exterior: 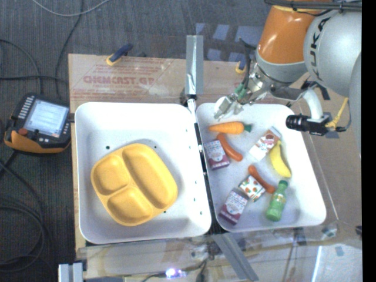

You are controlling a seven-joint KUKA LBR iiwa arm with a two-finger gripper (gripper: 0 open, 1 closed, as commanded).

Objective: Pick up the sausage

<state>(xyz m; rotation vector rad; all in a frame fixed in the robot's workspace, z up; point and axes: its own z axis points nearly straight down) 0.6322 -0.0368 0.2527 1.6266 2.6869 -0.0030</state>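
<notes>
**A:** Where is the sausage (230,147) at this moment?

**B:** It lies in the right bin (311,201), in the upper left part. It is reddish-orange and it lies at a slant, just below the carrot (227,128). Its lower end is close to a small purple juice carton (215,154) on its left.

**A:** And the gripper (227,106)?

**B:** The gripper is above the upper left corner of the right bin, just above the carrot. The fingers (221,107) look a little apart, and nothing is between them. It does not touch the sausage. The grey arm with the orange band (288,25) comes in from the upper right.

**A:** What else is in that bin?

**B:** A white carton (264,145) is to the right of the sausage, and a banana (280,161) is just beside it. Lower down I see a second, smaller sausage (261,178), a carton with a red picture (250,188), another purple carton (234,207) and a green bottle (277,201) near the lower right.

**A:** And the left bin (88,122)?

**B:** It holds a yellow divided plate (133,183) with three compartments. It lies a little turned, near the middle of the bin.

**A:** Something is outside the bins?

**B:** Yes, a teach pendant (39,124) with a lit screen rests to the left of the bench, and black cables (17,51) lie on the grey floor around it.
</notes>
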